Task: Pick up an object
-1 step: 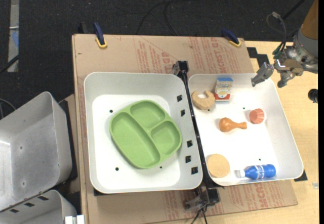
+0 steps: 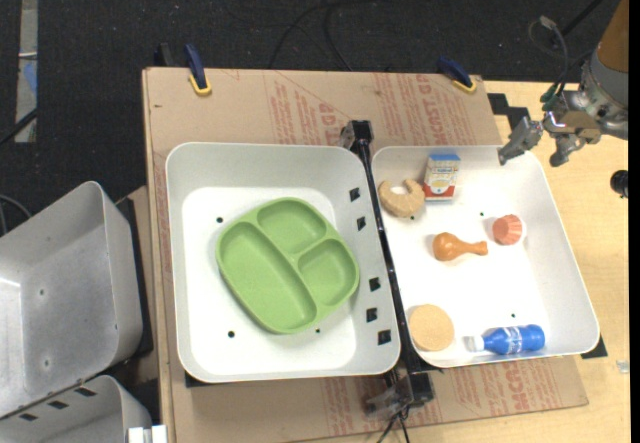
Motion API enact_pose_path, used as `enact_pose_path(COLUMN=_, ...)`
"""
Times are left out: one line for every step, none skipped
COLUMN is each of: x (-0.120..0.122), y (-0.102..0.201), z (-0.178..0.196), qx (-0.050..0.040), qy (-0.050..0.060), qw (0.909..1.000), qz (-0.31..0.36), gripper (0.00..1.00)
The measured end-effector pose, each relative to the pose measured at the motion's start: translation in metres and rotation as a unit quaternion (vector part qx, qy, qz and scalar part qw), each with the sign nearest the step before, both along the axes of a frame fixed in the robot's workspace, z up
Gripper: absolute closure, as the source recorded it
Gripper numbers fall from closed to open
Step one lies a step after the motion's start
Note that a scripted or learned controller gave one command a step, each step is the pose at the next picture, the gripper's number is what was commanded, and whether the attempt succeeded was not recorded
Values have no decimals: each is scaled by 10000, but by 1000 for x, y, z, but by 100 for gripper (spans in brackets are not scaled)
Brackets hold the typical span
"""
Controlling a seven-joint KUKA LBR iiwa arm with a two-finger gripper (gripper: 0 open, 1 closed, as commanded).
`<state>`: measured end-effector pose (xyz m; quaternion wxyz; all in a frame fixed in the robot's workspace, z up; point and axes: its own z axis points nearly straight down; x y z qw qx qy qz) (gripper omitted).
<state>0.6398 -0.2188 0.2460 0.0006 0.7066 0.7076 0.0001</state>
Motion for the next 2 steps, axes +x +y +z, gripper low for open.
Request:
enact_pose_path(x=2, y=7, z=-62, qx=9, qy=27, qw=10000, qz=10, gripper=0)
enact_pose_path(x=-2, y=17, z=-113, qx=7, qy=20, qw=10000, qz=9, gripper=0)
